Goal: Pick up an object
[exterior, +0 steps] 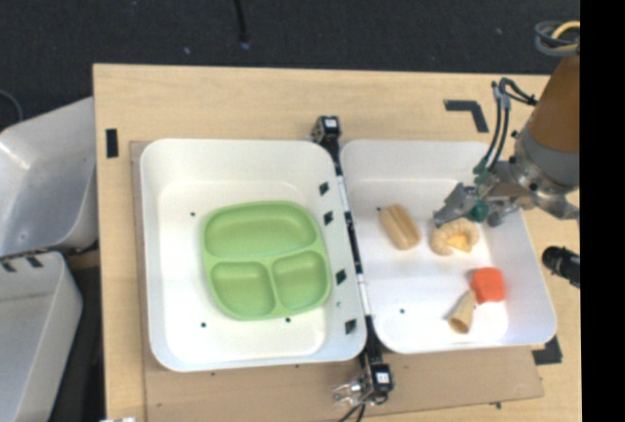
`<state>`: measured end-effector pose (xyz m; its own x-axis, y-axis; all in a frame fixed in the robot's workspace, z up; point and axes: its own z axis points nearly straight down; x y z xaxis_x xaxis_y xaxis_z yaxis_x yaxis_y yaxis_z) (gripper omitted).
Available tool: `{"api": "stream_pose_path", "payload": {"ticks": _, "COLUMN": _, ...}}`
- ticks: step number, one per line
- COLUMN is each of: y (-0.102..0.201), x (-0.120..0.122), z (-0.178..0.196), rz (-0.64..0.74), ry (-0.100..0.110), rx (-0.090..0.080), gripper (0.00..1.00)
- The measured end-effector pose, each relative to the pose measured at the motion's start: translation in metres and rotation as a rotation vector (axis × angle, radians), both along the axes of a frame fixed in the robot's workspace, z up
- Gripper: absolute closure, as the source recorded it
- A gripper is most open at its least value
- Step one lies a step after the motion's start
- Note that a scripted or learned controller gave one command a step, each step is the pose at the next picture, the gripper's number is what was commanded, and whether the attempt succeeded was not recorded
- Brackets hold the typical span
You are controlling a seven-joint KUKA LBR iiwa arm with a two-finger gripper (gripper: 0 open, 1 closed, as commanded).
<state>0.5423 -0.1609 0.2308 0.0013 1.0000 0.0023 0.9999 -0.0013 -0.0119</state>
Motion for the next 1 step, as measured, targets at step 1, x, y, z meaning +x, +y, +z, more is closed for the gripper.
{"api": "stream_pose_path", "payload": {"ticks": 1, "y": 0.0003, "x": 0.0026, "z": 0.0067, "rz": 0.003, "ry": -0.013, "rx": -0.003, "gripper": 0.00}}
